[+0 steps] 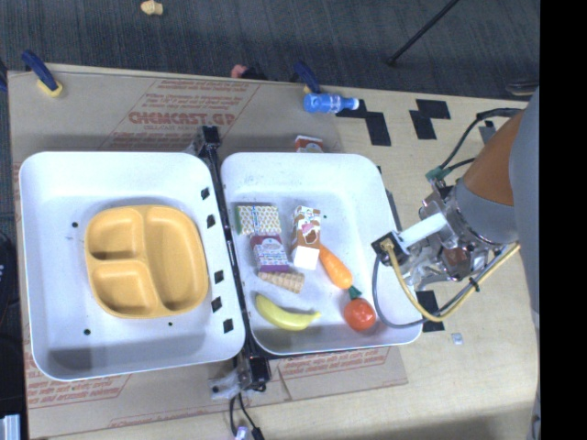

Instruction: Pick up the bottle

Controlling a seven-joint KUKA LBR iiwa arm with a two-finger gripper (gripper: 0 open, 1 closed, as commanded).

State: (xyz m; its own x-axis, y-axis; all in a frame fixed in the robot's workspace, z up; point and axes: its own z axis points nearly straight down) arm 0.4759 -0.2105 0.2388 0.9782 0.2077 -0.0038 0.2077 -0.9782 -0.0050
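Arm poised beside the right bin [390, 211], bottle well away on the bench [477, 374].

We cannot tell how the gripper [431, 269] is set; we should swing it up past the bin's far rim to the blue bottle [327, 104], lying flat there.

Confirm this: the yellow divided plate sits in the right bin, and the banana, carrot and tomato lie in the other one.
Not quite. The camera view shows the yellow divided plate in the left bin; the banana, carrot and tomato lie in the right bin.
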